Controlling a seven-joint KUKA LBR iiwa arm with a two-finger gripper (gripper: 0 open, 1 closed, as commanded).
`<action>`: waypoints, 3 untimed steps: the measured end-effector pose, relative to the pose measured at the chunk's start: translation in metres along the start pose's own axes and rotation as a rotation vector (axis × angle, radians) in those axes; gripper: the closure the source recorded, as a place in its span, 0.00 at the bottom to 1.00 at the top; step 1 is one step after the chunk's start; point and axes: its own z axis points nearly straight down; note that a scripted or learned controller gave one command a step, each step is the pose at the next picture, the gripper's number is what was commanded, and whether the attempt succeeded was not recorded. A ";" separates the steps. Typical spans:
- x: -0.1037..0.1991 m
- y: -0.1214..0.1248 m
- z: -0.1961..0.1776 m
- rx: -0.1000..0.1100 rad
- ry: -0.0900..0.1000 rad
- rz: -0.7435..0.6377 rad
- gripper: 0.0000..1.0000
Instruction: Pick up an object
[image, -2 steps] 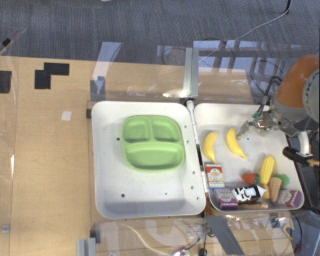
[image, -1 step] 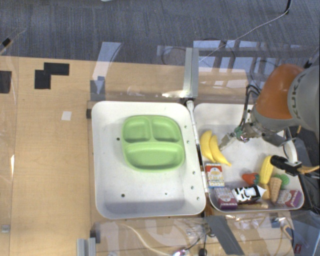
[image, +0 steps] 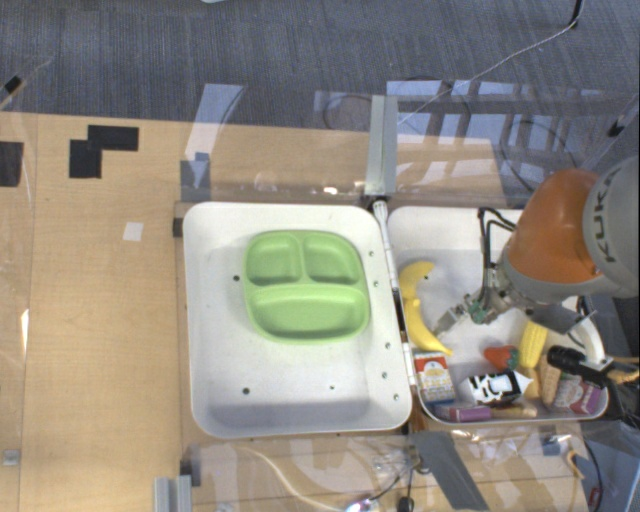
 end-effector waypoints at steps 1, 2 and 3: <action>-0.014 0.055 0.003 0.004 0.004 0.067 0.00; -0.055 0.109 0.007 0.025 0.016 0.101 0.00; -0.056 0.111 -0.006 0.021 0.012 0.097 1.00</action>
